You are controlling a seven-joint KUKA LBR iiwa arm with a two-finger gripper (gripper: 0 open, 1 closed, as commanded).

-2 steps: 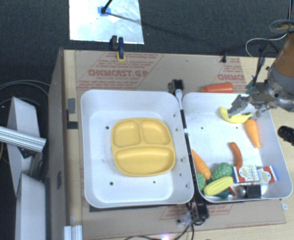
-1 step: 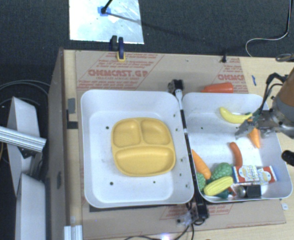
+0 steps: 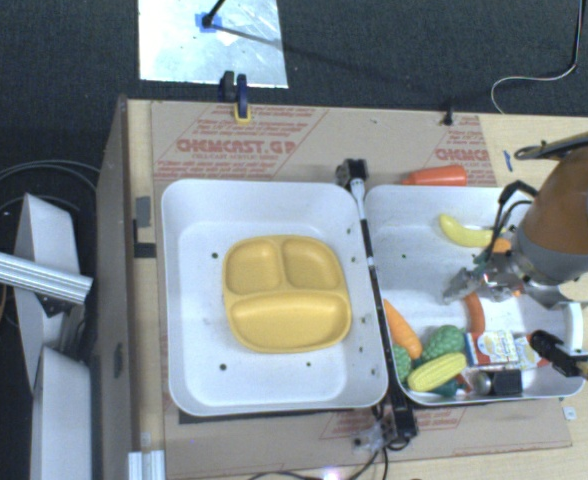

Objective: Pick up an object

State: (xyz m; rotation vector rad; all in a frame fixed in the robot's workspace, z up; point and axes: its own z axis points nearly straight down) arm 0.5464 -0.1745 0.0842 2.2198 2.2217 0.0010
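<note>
A crowded pile of toy food (image 3: 452, 360) is seen at the near edge of the right bin (image 3: 414, 230), the corn (image 3: 435, 372) foremost. The end effector (image 3: 482, 282) hangs just above a red piece (image 3: 475, 314); its state cannot be told. A neighbour could be nudged or the piece missed through crowding.

Robotics lab: two white bins (image 3: 174, 268) on cardboard-covered bench (image 3: 304, 133), loose cables (image 3: 564, 68), dark carpet
</note>
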